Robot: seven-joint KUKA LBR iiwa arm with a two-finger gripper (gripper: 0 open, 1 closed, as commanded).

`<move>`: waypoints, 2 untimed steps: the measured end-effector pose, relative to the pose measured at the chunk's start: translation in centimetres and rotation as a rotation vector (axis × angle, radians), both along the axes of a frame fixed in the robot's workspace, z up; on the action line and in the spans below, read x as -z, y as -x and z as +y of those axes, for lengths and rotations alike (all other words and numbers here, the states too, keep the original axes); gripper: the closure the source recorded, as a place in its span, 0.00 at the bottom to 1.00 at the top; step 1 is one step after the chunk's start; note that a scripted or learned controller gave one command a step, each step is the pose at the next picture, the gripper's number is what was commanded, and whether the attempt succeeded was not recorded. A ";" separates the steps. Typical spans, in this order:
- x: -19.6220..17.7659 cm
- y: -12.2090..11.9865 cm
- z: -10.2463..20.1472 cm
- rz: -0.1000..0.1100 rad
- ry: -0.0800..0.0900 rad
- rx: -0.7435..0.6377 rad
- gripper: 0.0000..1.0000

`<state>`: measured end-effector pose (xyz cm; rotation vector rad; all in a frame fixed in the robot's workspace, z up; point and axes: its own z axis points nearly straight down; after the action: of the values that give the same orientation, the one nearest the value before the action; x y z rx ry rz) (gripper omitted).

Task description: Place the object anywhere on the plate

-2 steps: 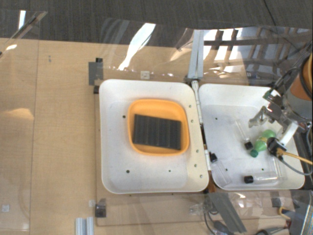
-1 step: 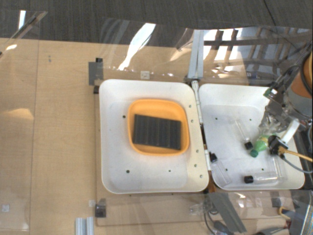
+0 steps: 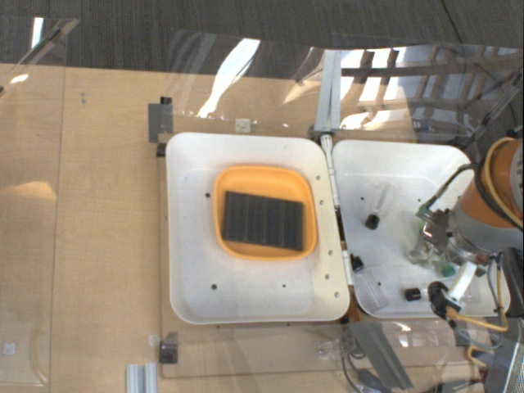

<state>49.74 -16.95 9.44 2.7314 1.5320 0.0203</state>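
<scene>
Tool (image 3: 431, 248) and wrist sit low over the right-hand bin (image 3: 393, 166), near its right side, at the end of the grey arm (image 3: 483, 219) that comes in from the view's right with its orange band (image 3: 501, 178) just above. Cables and small green parts crowd the tool, and from this slanted angle I cannot tell whether it is spread or pressed together; nothing can be made out in its grip. On the white floor of that bin lie three small black bits: one (image 3: 371, 219) towards the middle, one (image 3: 356, 262) near the left wall, and one (image 3: 412, 294) close to the near rim, just left of the tool. The left-hand bin (image 3: 188, 219) touches the right one along a shared edge and holds an orange plate (image 3: 225, 188) set roughly in its middle. A dark, ribbed rectangular object (image 3: 264, 220) lies flat on the plate, inside its rim and well apart from the tool. Both bins rest on the pale wooden bench (image 3: 82, 219).
</scene>
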 end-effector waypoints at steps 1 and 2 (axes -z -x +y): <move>-1.1 -0.2 0.1 -0.005 0.000 -0.004 1.00; -0.1 0.2 5.2 -0.017 0.001 0.432 1.00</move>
<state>49.52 -11.74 9.51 2.9850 0.9082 0.0391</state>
